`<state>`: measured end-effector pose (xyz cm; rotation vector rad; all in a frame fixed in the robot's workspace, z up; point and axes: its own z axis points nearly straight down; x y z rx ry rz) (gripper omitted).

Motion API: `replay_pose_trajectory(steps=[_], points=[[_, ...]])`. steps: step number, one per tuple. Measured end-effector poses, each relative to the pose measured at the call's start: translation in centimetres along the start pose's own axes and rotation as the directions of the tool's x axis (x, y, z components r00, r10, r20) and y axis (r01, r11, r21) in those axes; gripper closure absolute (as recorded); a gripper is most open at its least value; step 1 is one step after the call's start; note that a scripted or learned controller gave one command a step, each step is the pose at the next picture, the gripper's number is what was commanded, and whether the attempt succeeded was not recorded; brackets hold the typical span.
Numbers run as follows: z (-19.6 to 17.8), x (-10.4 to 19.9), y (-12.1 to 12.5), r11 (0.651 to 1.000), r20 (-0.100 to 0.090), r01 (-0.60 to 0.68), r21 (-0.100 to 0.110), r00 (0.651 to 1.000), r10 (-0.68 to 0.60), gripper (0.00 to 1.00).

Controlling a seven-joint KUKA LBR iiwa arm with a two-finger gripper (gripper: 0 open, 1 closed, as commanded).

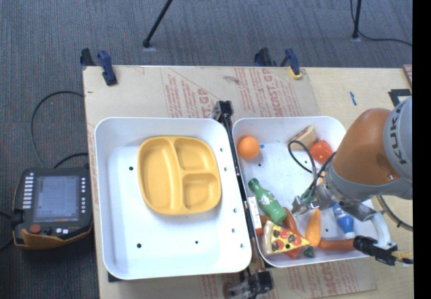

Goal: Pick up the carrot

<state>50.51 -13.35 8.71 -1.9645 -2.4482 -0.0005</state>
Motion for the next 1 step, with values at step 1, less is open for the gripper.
replay_pose_trajectory(steps=[1], points=[[-13.31, 8.31, 4.44, 0.999, 0.002, 0.051, -0.002, 0.999, -0.051, 1.00]])
